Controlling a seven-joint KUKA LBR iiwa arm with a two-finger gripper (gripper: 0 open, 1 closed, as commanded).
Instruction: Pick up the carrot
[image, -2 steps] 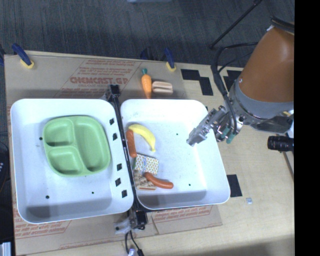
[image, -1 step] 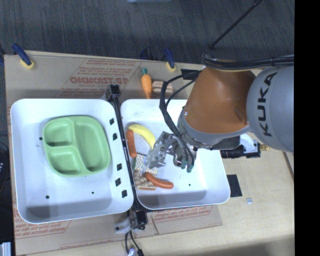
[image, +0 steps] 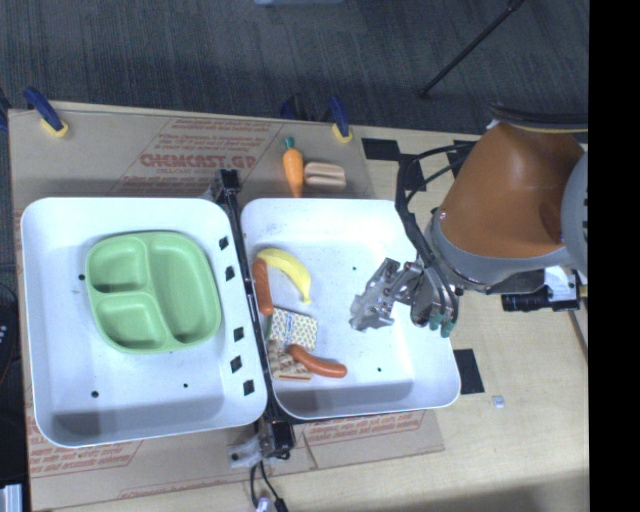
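Claw (image: 375, 305) hovering in right bin (image: 335, 225), state unclear, holding nothing visible. Carrot (image: 292, 168) lying upper centre on tabletop (image: 520, 430); reaching there needed next.

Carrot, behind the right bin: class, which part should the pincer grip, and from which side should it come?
Grip the carrot across its orange middle, coming from above. It lies flat on the bench, green top pointing away from the bin, with a sandwich close on its right, so close the pincer across its narrow width.
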